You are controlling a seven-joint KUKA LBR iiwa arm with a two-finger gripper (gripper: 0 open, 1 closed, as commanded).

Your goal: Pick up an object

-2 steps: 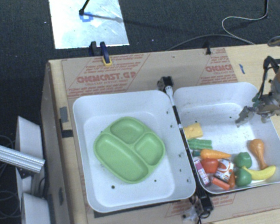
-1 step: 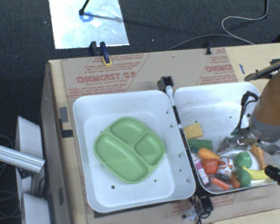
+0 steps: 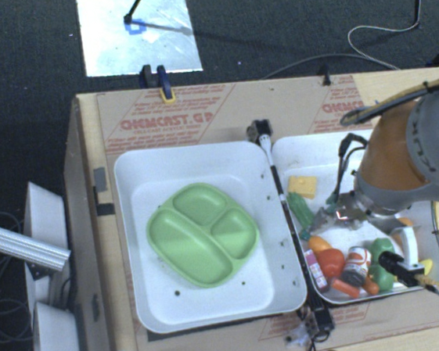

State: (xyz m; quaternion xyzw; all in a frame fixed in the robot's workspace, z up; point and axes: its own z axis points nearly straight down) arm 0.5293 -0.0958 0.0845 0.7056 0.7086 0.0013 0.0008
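The grey two-finger gripper, its opening impossible to judge from this slant, is poised in the right white bin just above the round orange-red toy fruit, which lies toward the near wall.

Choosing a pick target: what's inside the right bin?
The right bin holds a yellow block, a green piece, a red tomato-like toy, and small toys near its front. The arm covers the right part.
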